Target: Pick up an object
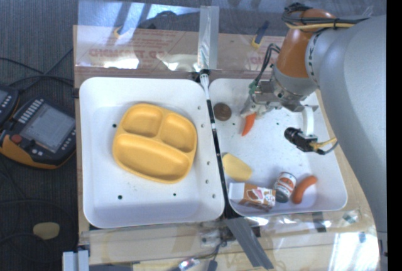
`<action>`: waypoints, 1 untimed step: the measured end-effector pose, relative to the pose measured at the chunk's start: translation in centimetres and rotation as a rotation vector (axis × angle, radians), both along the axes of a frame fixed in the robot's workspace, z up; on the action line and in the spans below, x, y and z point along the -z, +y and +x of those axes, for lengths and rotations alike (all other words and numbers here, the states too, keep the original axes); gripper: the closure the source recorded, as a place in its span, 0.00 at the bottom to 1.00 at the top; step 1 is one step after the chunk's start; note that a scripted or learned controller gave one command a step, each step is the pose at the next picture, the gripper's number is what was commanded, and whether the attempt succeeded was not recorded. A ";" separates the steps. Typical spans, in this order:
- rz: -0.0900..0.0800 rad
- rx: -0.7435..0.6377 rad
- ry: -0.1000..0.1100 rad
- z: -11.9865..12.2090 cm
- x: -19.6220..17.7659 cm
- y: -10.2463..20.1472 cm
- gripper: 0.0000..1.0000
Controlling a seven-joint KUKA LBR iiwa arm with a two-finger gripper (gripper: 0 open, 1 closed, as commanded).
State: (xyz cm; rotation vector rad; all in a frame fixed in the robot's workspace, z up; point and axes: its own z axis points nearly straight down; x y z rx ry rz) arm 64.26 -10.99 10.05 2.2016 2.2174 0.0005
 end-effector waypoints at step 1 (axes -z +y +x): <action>0.008 0.005 0.013 2.4 -8.3 4.2 1.00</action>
